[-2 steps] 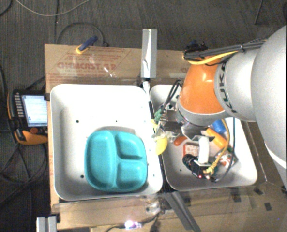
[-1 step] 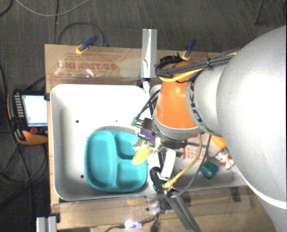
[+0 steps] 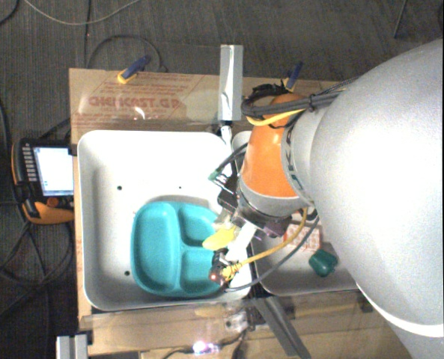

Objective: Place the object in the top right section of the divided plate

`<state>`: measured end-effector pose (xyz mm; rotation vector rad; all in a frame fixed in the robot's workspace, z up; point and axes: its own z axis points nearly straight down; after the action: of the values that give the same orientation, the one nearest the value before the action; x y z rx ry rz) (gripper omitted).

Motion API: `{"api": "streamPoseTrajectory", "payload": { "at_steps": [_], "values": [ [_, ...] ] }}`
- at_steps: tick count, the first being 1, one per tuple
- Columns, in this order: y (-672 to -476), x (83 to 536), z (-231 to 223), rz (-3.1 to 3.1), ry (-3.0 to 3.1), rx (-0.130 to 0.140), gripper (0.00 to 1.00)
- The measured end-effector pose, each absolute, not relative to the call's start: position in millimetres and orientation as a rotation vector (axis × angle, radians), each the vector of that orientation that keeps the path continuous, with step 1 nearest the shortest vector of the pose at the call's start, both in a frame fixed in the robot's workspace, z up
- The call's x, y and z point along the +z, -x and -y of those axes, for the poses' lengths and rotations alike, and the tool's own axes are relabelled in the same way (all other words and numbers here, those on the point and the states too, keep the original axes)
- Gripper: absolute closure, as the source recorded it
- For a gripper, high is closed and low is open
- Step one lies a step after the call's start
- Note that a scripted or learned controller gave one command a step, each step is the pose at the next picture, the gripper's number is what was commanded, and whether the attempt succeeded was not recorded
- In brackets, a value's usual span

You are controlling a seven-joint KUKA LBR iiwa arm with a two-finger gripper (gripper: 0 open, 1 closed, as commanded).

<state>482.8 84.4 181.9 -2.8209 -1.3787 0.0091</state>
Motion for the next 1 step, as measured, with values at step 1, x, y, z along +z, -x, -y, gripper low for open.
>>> {"api": "streamPoseTrajectory", "payload": {
  "at_steps": [1],
  "values": [
    [-482.1,182.0,-102.1,1.876,2.517,0.011,1.0]
  ]
}}
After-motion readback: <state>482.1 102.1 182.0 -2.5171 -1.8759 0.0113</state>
